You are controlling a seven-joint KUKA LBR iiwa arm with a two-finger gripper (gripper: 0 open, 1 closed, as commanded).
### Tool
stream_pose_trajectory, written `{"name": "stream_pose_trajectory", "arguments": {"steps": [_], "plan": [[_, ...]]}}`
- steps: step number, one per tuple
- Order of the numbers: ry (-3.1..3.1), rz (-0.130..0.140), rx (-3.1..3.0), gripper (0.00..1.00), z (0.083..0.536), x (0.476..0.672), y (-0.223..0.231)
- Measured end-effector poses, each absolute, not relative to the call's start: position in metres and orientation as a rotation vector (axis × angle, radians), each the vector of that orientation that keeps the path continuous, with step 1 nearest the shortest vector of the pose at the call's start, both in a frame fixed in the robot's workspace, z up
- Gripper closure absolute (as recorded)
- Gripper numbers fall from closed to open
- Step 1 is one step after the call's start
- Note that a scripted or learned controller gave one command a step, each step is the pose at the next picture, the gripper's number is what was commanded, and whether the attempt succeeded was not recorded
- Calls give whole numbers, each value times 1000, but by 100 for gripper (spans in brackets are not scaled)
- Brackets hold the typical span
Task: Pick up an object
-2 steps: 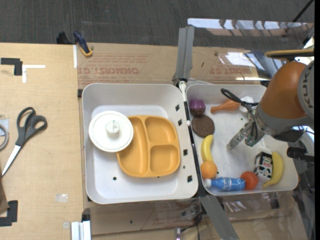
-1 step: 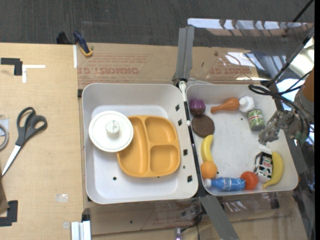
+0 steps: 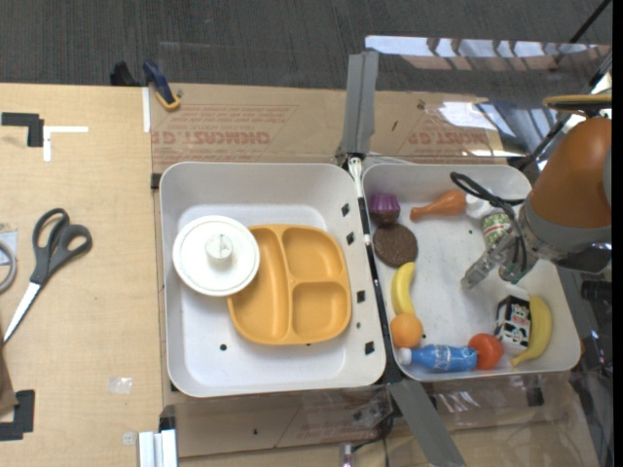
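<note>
The gripper (image 3: 484, 272) is seen low over the right white bin (image 3: 443, 178), toward its right side, above bare floor. Whether its jaws are spread or pressed together cannot be told, and nothing is seen between them.

Candidate objects lie around it: a black-and-white patterned toy (image 3: 512, 324) and a yellow plastic banana (image 3: 536, 331) just near-right, an orange-red ball (image 3: 485, 349) and a blue bottle lying flat (image 3: 443, 359) along the near wall, and a green-patterned can (image 3: 497, 227) just beyond.

A closure on empty floor is judged the main risk, since the gripper sits between objects rather than over one. The crowded near-right cluster could also be nudged aside.

Mirrored lettering is printed on the brown cardboard sheet (image 3: 243, 125) beyond the bins; it cannot be read reliably.
</note>
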State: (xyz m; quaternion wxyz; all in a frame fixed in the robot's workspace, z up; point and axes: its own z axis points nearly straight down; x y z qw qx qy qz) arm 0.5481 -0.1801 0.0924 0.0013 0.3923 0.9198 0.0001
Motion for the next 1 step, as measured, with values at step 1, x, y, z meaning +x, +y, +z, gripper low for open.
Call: {"name": "stream_pose_trajectory", "arguments": {"steps": [1], "plan": [[2846, -1, 1323, 100, 263, 553, -127]]}}
